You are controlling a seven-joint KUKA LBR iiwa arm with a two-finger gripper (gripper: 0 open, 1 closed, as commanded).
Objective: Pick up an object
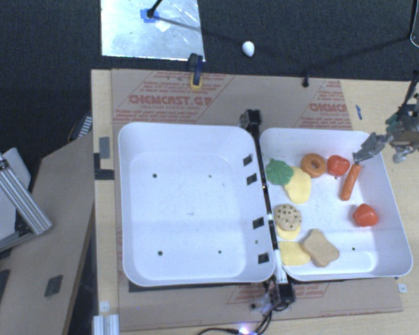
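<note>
I am reading this from the left, where the left bin [188, 257] is sitting with only bare white floor showing, so nothing there is calling for a pick. Crossing the black clips at the seam, I am seeing the right bin [394, 260] carrying all 9 toy foods: a green leafy piece [279, 171] touching a pale yellow piece [299, 186], a cookie [288, 217] lying on a second yellow piece [293, 254], a slice of toast [321, 248] beside that, then a doughnut [313, 165], a small red piece [337, 165], an orange carrot [349, 181] lying at a slant, and a red tomato [364, 215] sitting apart near the right wall. The gripper [383, 153] is hovering over the bin's far right corner, just beside the carrot's upper end, and its jaws are looking spread and released, with nothing between them. I am judging that the approach step is under way and no grasp is made yet. The carrot and the small red piece are the nearest candidates; the next move is calling for a short shift left, lining the jaws across the carrot's narrow width, then descending and closing without nudging the red piece touching it.
</note>
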